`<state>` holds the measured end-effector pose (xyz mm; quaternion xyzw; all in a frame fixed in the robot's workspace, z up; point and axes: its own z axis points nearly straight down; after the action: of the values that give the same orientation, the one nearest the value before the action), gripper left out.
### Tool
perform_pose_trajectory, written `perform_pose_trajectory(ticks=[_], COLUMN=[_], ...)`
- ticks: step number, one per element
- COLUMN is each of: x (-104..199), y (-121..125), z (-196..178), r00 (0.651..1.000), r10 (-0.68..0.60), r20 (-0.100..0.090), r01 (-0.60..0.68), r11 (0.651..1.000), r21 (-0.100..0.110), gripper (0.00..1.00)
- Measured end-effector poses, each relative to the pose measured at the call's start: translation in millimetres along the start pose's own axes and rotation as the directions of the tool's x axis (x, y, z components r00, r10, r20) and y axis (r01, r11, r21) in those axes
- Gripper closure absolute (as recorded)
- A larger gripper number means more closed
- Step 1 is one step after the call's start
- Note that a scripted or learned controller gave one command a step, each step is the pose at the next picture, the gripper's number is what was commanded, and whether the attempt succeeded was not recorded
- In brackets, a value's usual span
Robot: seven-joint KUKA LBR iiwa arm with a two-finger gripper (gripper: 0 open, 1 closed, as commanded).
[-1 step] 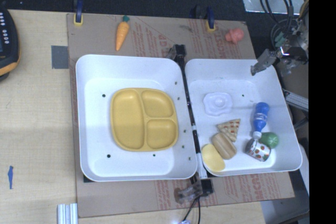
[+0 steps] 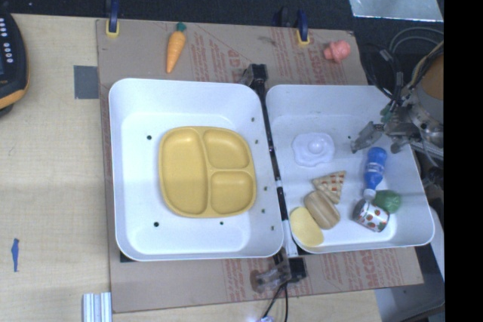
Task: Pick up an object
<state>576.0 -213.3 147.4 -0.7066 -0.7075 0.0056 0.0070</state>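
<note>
Nearest the lens, in the right bin, lie a yellow disc, a bread roll touching it, a patterned cup on its side, and a green piece just beside the cup. Farther back are a pizza slice, a blue bottle and a white blob (possibly a fried egg). At that bin's right wall the gripper hangs above the bottle, fingers spread, nothing between them. A yellow tray sits in the left bin. Carrot and a pink lump lie outside.
</note>
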Motion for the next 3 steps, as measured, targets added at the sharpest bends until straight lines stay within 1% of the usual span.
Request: perform_pose_trajectory(ticks=[1,2,3], x=[2,2,22], y=[-15,85,28], z=[60,53,55], r00=[1.000,1.000,1.000], r10=[-0.004,-0.006,-0.001], r20=[0.001,0.004,0.001], r01=[0.004,0.006,0.001], r11=[1.000,1.000,1.000], r21=[-0.008,-0.023,-0.010], gripper=[0.00,0.00,0.00])
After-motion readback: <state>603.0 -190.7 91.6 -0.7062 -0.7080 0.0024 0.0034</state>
